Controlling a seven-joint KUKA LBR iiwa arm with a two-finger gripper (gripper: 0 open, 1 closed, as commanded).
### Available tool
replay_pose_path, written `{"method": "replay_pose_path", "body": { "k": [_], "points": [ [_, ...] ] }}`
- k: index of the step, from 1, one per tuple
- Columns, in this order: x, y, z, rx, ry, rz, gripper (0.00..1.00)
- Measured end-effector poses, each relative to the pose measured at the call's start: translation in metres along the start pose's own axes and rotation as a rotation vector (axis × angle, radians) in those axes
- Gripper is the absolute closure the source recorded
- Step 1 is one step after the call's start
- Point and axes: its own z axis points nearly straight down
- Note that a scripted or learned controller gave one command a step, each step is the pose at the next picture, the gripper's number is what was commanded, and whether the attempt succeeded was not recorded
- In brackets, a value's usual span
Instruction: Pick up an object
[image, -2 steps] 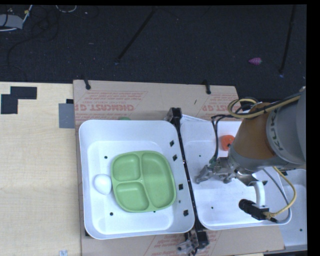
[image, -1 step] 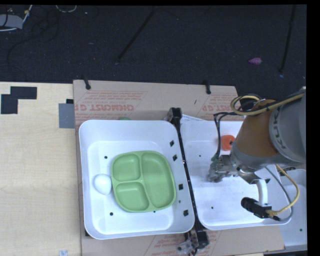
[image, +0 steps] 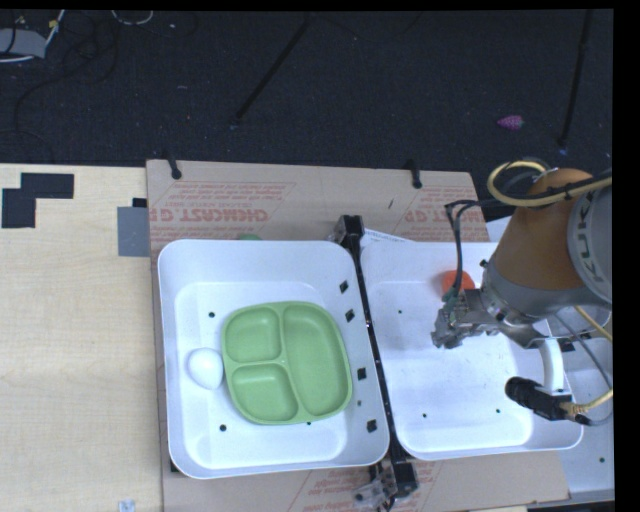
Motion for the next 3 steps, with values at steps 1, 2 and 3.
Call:
{"method": "replay_pose_path", "body": {
  "k": [1,2,3],
  "points": [
    [0.003,0.005,-0.062,-0.002,0.000,0.000,1.00],
    [0.002,0.005,-0.093,0.001,0.000,0.001,1.00],
    [0.061,0.003,-0.092,0.006,0.003,-0.004,1.00]
  ]
}}
